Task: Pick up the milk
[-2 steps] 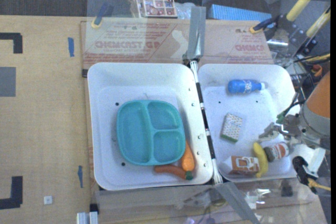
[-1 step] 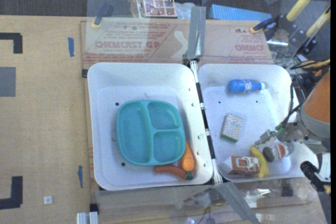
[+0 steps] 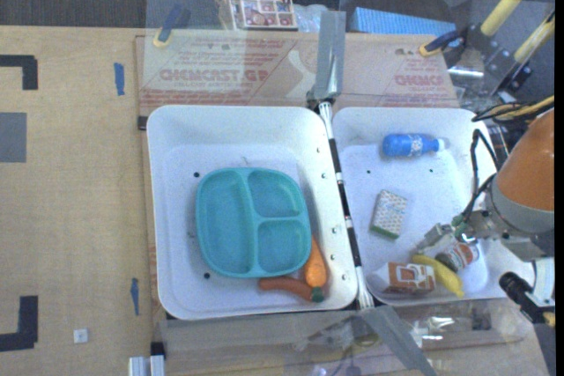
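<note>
So the arm is reaching in from the right and the claw [image 3: 441, 235] is hanging low over the right bin [image 3: 352, 136], near its front right corner. Can't tell from this angle whether it's spread or closed, it's just too small and blurry down there.

The milk [image 3: 410, 276] looks like that little orange and white carton, lying just in front of the claw and a bit to its left, against the bin's front wall. Problem is it's crowded: a banana [image 3: 443, 274] is touching the carton's right side, and a small jar [image 3: 460, 256] is sitting right beside the claw.

Honestly, the risk here is grabbing the banana or jar instead, or just shoving the carton into the wall. The blue bottle [image 3: 411, 144] and the speckled box [image 3: 389, 214] are sitting well behind the claw, out of trouble.
</note>
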You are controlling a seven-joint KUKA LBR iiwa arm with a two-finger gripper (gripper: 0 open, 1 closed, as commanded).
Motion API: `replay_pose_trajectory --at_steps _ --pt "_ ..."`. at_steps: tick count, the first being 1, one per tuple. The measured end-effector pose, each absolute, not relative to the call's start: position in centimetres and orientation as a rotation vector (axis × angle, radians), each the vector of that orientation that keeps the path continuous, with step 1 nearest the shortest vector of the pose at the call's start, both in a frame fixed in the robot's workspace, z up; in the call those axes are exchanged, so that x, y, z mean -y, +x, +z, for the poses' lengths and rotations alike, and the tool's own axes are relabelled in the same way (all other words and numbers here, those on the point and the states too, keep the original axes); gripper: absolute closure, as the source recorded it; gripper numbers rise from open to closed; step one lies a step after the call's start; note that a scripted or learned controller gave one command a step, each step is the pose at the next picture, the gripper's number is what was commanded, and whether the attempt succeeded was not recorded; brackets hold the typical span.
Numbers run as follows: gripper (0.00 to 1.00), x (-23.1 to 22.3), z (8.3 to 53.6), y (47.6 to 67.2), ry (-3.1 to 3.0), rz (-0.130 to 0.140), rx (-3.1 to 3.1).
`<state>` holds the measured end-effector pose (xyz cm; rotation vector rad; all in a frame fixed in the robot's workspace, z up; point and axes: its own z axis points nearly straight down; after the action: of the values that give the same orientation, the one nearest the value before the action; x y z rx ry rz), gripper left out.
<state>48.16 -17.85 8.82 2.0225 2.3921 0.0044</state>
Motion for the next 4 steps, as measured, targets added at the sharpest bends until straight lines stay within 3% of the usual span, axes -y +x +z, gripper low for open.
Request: replay_pose_trajectory --at_steps 1,2,3,4 --pt "0.0 18.4 10.7 48.0 1.988 0.001 -2.428" --pt "0.0 19.9 8.8 48.1 1.775 0.006 -2.589" --pt "0.0 16.8 8.9 48.4 1.161 0.003 -2.901" --pt "0.0 20.8 14.0 48.0 1.42 0.0 -2.796"
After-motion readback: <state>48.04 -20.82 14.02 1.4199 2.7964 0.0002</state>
